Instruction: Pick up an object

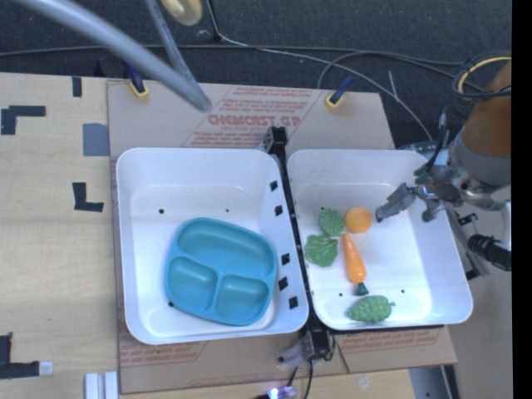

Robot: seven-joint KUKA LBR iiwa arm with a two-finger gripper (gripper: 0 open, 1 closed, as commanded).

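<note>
Open, empty jaws hover over the right bin, near the orange ball.

A blue divided tray lies in the left bin — cardboard beneath.

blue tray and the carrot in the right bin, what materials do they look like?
Blue tray: looks like moulded plastic, smooth with a soft sheen, one even colour, rounded compartment ridges. Carrot: probably toy plastic or rubber, uniform bright orange with a dark green tip and a faint highlight; too small to tell hard from soft.
</note>
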